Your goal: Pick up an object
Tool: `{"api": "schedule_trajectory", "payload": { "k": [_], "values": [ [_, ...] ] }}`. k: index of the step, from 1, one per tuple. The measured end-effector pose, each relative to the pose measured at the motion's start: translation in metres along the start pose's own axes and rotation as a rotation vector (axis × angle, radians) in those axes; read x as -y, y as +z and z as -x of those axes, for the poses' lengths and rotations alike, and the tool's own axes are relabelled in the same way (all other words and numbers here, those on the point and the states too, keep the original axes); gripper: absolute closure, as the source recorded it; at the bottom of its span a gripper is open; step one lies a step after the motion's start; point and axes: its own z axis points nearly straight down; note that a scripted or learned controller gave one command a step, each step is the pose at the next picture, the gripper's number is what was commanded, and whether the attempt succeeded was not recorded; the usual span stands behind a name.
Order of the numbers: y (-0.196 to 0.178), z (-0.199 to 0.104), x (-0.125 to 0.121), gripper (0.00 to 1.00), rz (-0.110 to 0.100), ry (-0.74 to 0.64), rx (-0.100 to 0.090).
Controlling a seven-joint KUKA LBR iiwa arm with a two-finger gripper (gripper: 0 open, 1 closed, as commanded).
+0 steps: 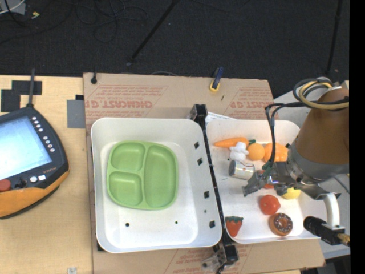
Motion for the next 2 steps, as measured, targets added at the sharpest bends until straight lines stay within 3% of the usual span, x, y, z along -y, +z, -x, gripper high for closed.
{"api": "schedule_trajectory", "payload": {
  "k": [1, 2],
  "values": [
    [0.028, -0.079, 0.001, 0.00, -0.002, -0.007, -0.002],
    [0.016, -0.074, 0.001, 1.00, -0.002, 0.005, 0.000]
  ]
}}
